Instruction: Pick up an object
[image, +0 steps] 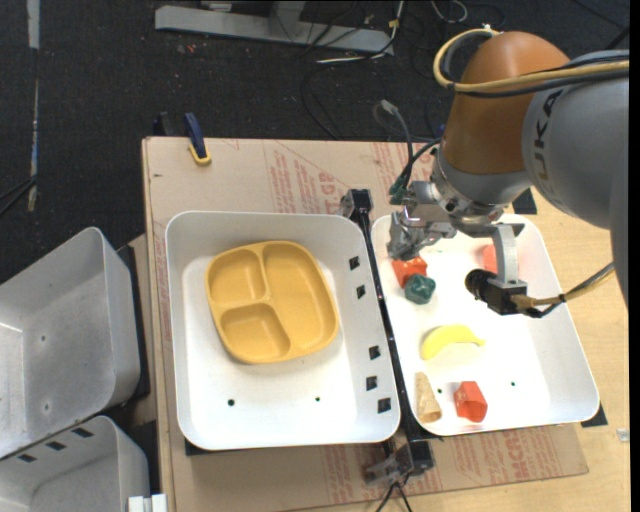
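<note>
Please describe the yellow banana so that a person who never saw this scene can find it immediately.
Look at the right white bin, the one under the grey arm. Near its middle lies the banana, below the dark green piece and above the red block and the tan cork-like piece. It is the only yellow, curved thing in that bin; the yellow tray is in the left bin.

The setting is a robotics laboratory test cell. Indicators: an industrial robot arm (560, 120), grey with an orange band, enters from the upper right of the frame. Two shallow white bins (200, 400) sit side by side on a cardboard sheet (260, 170) at frame centre. Loose black cables (340, 90) run across dark carpet (90, 100) along the top of the frame. Spare white bins (60, 330) are stacked at the lower left. A blue and yellow clamp (197, 140) grips the cardboard's upper left edge.
</note>
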